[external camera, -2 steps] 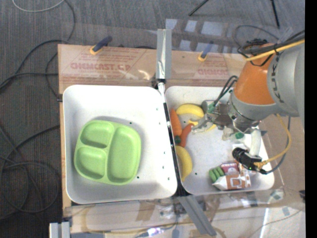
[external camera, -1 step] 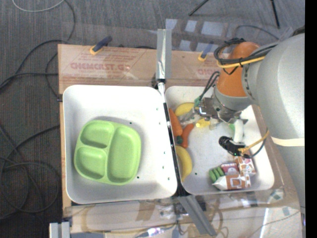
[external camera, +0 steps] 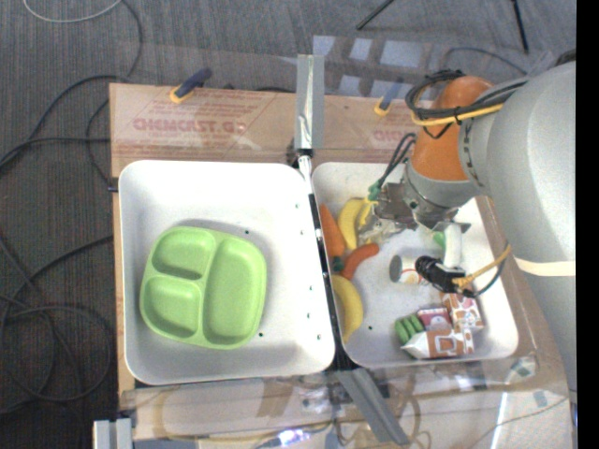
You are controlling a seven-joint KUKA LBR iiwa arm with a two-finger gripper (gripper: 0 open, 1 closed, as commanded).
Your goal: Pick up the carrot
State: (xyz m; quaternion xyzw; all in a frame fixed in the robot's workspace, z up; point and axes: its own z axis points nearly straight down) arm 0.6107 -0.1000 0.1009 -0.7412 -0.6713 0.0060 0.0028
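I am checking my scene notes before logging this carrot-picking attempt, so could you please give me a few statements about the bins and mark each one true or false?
1. The green tray lies in the left bin. True.
2. The carrot lies on the green tray. False: it lies in the right bin, along its left wall.
3. The gripper is over the right bin, beside a banana. True.
4. The carton sits in the left bin. False: it is in the right bin, at its near right corner.
5. Both bins hold fruit. False: the fruit is in the right bin, including a second banana below the carrot.
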